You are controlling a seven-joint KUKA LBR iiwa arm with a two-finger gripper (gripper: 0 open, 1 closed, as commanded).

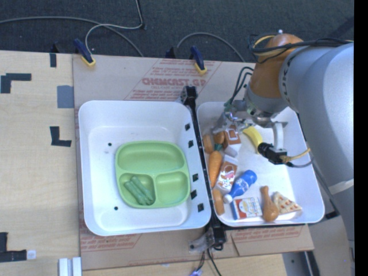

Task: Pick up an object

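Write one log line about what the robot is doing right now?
arm: over right bin | gripper: low among toy food | nearby: banana, carrot | left bin: green plate

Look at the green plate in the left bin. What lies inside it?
Green bean pods lie in the lower-left compartment of the green plate; nothing else is seen in the other two. Whatever is beneath the plate is hidden.

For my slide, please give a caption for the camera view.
KUKA arm reaches into toy-food bin; green plate beside.
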